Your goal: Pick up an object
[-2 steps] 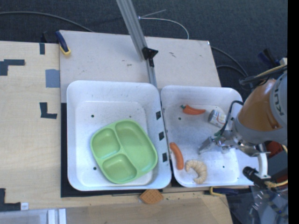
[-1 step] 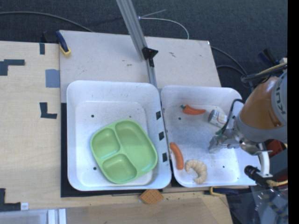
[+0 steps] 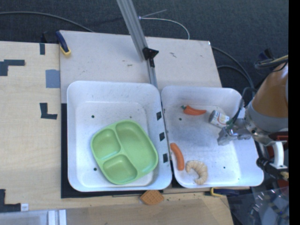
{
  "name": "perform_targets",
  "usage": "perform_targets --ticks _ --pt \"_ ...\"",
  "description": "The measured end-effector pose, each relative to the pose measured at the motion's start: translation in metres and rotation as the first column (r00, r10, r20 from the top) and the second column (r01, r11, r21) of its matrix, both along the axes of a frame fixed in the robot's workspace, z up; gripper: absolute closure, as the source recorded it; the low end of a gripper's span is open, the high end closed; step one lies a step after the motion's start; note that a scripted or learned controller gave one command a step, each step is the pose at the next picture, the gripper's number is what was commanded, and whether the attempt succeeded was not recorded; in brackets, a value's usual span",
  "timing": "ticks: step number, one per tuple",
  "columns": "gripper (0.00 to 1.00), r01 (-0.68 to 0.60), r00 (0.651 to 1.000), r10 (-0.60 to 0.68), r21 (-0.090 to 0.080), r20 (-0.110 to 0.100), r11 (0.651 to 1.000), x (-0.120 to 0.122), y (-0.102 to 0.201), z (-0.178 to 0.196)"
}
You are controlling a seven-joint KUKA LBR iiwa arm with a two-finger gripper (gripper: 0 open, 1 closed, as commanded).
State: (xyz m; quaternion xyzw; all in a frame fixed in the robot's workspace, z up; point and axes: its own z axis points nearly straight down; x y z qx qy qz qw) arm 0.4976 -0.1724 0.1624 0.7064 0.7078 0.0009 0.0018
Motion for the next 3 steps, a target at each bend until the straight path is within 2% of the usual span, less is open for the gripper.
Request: perform_targets --ticks 2,3 --pt "1.00 0.000 1.000 0.000 -0.001 0.001 1.000 0.011 0.001 0.112" --pt "1.00 -0.004 1.000 0.004 0.003 -0.006 1.000 0.002 0.056 0.101"
